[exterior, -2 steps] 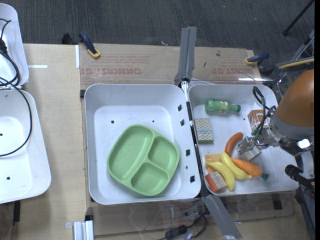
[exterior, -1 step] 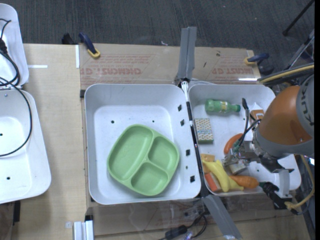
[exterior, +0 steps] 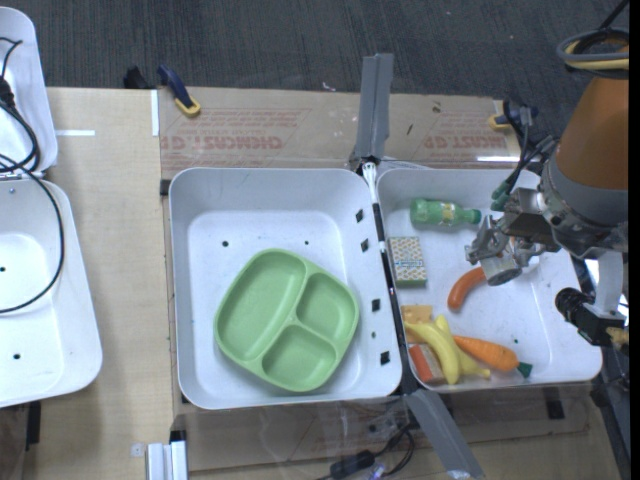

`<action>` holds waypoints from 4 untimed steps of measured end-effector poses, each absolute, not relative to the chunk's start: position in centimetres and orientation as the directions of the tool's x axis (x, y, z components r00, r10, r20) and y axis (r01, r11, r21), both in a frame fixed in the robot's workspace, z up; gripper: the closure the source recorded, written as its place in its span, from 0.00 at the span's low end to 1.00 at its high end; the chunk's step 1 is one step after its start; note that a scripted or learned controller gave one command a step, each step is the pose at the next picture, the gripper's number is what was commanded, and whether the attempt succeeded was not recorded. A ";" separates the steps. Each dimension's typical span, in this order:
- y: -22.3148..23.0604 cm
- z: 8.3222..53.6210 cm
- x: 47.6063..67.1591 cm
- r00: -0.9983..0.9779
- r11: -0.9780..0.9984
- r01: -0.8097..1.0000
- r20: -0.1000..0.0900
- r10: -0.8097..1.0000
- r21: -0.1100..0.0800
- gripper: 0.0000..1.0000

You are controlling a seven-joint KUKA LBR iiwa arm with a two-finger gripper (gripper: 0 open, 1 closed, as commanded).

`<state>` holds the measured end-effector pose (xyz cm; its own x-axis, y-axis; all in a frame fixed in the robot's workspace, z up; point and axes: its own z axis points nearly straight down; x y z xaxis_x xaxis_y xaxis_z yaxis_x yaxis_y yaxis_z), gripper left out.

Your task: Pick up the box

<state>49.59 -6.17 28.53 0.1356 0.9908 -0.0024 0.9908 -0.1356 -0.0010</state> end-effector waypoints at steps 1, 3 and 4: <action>3.5 19.5 48.3 0.177 -0.177 0.984 -0.003 0.984 -0.005 1.00; 8.5 22.4 47.7 0.353 -0.353 0.936 -0.004 0.936 -0.003 1.00; 15.3 19.3 47.7 0.391 -0.391 0.921 -0.006 0.921 -0.005 1.00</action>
